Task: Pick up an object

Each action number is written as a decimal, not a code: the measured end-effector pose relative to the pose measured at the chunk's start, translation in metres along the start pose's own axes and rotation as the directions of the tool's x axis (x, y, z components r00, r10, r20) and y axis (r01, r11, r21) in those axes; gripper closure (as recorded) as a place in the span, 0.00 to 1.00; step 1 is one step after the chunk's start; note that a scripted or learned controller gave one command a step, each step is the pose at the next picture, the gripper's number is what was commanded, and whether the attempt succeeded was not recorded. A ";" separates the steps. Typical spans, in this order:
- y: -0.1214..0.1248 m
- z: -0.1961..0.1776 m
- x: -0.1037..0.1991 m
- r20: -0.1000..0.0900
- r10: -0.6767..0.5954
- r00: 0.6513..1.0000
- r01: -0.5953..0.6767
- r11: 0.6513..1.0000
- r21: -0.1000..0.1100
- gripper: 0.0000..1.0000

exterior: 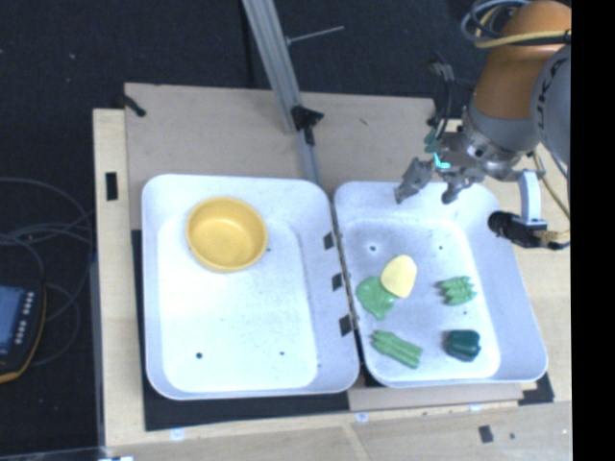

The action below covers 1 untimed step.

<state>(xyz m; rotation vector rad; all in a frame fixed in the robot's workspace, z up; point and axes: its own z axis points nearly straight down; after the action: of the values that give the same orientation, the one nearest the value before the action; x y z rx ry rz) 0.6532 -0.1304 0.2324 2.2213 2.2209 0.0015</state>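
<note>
Two shallow white bins sit side by side on the worktop (pixel 404 133). The left bin (pixel 173 286) holds a single yellow bowl (pixel 227 233), upright, in its far left part; the rest of that bin's floor is bare white, speckled with small dark marks.

The right bin (pixel 500 257) holds five small things, all in its near half. A pale yellow rounded piece (pixel 400 276) lies near the middle, touching a light green piece (pixel 374 298) on its left that sits close to the wall shared with the left bin. A long ridged green piece (pixel 398 349) lies near the bin's near edge, slanting toward the near right. A small ribbed green piece (pixel 456 289) sits toward the right wall, apart from the yellow one. A dark green piece (pixel 462 345) sits near the near right corner. The far half of this bin's floor is open.

The gripper (pixel 430 187) hangs over the far edge of the right bin, with its jaws spread apart and nothing between them; it is well apart from all five things. The arm (pixel 514 75) comes in over the far right corner of the worktop. A grey metal bar (pixel 274 51) slants down from the far side to the gap between the bins.
</note>
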 end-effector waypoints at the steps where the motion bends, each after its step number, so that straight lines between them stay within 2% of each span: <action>1: 0.000 0.000 0.000 0.000 0.000 1.000 0.000 1.000 0.000 0.00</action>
<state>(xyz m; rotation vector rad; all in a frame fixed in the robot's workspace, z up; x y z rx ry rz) 0.6531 -0.1304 0.2324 2.2214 2.2209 0.0013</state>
